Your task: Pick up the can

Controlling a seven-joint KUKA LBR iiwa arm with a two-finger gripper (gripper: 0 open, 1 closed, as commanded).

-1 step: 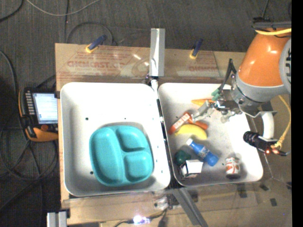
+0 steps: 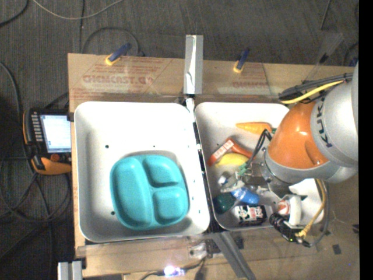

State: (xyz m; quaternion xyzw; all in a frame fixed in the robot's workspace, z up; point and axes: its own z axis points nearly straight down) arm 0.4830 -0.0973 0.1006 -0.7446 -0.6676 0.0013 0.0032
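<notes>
My gripper (image 2: 240, 178) sits low in the right bin (image 2: 205, 134) over the clutter; can't tell its state. The can (image 2: 251, 213) lies on its side just below it, near the bin's front wall, beside a teal ball (image 2: 223, 203)

A robotics lab or test cell. A plywood bench (image 2: 157, 74) holds two white bins (image 2: 87, 174) clamped at twelve o'clock, loose cables (image 2: 52, 4) cross grey carpet, and a teach pendant (image 2: 48, 139) rests at nine o'clock.
</notes>
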